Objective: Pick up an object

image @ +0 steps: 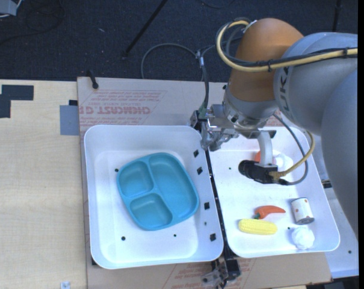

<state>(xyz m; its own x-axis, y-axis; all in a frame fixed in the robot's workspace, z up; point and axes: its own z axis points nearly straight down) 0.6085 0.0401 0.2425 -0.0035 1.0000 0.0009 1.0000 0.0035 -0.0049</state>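
Item 1: blue plate (156, 190), lying in a white bin (103, 233); landmark. Item 2: my pincer (216, 136), just right of the plate's upper corner; spread or pressed together, I cannot tell. Item 3: yellow corn (257, 226), well right of the plate, lower; likeliest pick. I should descend centred, closing across its narrow width

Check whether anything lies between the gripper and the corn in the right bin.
Nothing visible does. The gripper hangs at the right bin's upper left corner; the corn lies near its front edge, with bare white floor between. The pepper sits just behind the corn, off that line.
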